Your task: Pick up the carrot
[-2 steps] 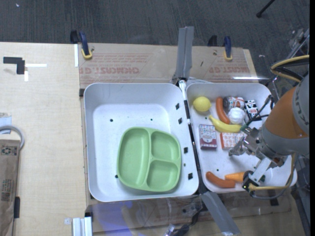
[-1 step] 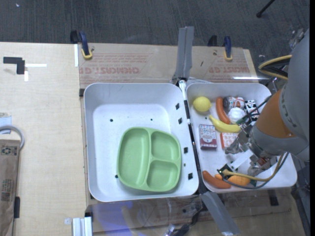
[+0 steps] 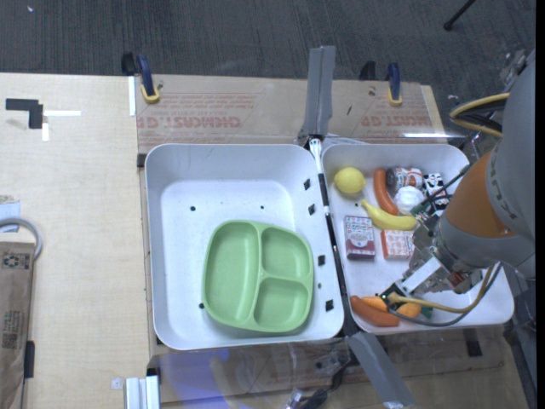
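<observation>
though i cannot tell how its jaws stand, the gripper (image 3: 407, 295) sits low in the right bin (image 3: 487, 313) just beside the carrot (image 3: 375, 310) at the near rim, behind them a banana (image 3: 387, 216), lemon (image 3: 348, 181) and small red boxes (image 3: 360, 236), while the left bin (image 3: 170, 254) holds a green divided plate (image 3: 258, 275) and mirrored "chemcast" lettering marks the cardboard (image 3: 204, 109) on the bench.

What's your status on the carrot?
Tool low in right bin, right beside carrot; grasp not confirmed. Carrot lying at bin's near-left corner. Banana and small boxes farther back, clear of it.
</observation>
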Action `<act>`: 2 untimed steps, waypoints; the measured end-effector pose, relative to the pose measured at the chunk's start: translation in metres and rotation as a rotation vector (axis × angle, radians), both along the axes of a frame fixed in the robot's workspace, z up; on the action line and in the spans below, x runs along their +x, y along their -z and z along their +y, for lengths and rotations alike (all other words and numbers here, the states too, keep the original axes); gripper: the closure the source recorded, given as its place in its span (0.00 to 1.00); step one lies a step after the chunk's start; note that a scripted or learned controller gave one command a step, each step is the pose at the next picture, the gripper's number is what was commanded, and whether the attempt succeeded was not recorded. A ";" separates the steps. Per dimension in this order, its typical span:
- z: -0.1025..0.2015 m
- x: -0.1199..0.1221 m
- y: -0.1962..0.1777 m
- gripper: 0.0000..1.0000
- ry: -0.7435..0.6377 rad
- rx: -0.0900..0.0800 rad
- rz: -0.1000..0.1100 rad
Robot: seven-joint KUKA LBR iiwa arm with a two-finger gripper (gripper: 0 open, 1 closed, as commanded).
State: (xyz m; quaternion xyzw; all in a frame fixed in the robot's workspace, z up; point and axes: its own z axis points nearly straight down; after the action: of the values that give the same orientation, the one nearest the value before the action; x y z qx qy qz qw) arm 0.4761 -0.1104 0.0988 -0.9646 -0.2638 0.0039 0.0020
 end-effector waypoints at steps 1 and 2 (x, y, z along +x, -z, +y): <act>0.005 0.071 -0.181 1.00 0.046 -0.004 -0.004; 0.023 0.001 -0.135 1.00 -0.056 -0.002 -0.001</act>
State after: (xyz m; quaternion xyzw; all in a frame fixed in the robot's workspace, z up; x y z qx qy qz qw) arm 0.4768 -0.0876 0.2336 -0.9568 -0.2908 0.0036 0.0010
